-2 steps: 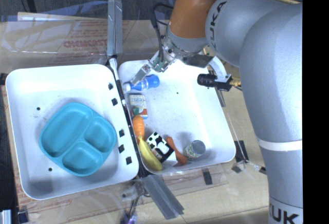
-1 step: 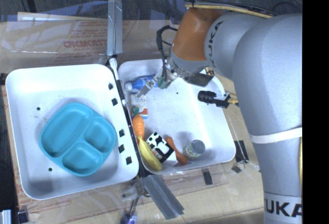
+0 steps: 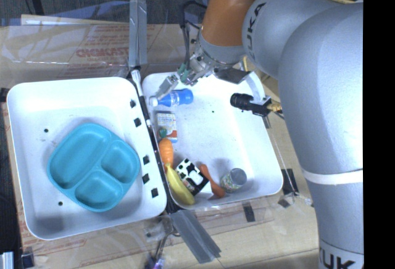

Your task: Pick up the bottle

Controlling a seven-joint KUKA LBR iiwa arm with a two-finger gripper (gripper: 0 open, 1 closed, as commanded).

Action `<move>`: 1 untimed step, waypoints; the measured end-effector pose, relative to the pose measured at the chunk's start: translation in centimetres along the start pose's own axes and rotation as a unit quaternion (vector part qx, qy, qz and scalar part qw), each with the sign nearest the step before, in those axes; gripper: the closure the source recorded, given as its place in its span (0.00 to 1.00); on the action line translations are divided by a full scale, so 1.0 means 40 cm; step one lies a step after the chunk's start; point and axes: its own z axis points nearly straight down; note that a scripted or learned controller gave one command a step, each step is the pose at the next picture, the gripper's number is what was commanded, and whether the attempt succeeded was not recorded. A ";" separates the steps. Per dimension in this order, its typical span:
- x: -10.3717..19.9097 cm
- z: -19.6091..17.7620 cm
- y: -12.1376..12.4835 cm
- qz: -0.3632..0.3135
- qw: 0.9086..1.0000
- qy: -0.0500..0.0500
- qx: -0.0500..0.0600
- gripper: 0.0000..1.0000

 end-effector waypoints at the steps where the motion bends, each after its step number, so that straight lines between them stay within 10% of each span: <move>1: 0.001 -0.024 0.002 -0.003 1.000 0.000 0.000 1.00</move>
